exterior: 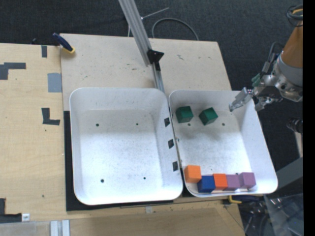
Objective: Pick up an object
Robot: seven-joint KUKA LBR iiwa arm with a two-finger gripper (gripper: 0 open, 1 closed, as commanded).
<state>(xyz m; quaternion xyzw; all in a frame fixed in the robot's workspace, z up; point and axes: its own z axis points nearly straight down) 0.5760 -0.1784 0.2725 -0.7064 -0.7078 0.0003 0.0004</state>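
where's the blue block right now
In the camera view the blue block lies in the right bin, at its near edge, just below the orange block and left of a second orange block.

A metal rail (138, 26) stands well left of the gripper (239, 101), a cable (174, 22) just beside it, and a clamp (64, 43) farther left.

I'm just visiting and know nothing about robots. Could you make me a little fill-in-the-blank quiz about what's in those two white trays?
1. The two blocks near the right bin's far wall are both ____.
2. The single blue block sits in the ____ bin.
3. Along the near wall, the orange blocks number ____.
4. The gripper hovers over the right bin's far ____ corner.

Missing words: green; right; two; right
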